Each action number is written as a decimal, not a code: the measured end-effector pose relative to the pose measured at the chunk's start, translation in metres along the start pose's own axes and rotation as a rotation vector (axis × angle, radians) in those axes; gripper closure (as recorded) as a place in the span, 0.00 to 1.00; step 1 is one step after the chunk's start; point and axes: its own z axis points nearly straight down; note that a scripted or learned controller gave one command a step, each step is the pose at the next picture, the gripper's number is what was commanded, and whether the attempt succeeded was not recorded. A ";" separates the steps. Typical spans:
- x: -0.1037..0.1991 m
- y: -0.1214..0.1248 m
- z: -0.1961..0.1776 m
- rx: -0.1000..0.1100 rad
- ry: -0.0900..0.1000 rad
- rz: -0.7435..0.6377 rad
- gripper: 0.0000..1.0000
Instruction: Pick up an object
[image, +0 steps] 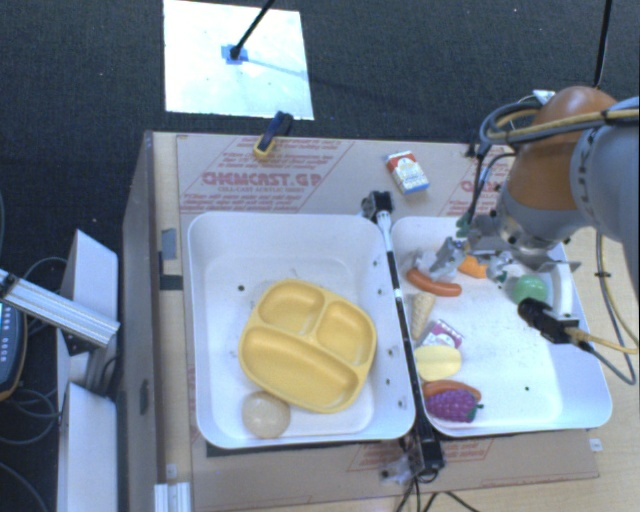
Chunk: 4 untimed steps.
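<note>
— What is seen beneath and around the bench (300, 165)?
— Dark carpeted floor (80, 90) is seen on all sides; a pale square sheet (238, 60) is laid on it beyond the far edge, crossed by a thin dark rod.
— And the bench top itself?
— It is covered by brown protective paper printed in red lettering.
— To the left?
— A metal rail (60, 308), white box-like pieces (85, 400) and loose dark cables (25, 405) are seen.

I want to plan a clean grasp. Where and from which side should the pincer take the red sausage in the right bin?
Grip the red sausage at its middle, from above, fingers closing across its narrow width. It lies flat and long, with bare bin floor on both long sides.
</note>
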 end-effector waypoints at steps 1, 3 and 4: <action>-0.026 0.025 0.101 0.001 0.000 0.001 0.00; -0.015 0.059 0.084 0.002 0.001 -0.005 1.00; 0.035 0.036 -0.001 -0.001 0.001 -0.002 1.00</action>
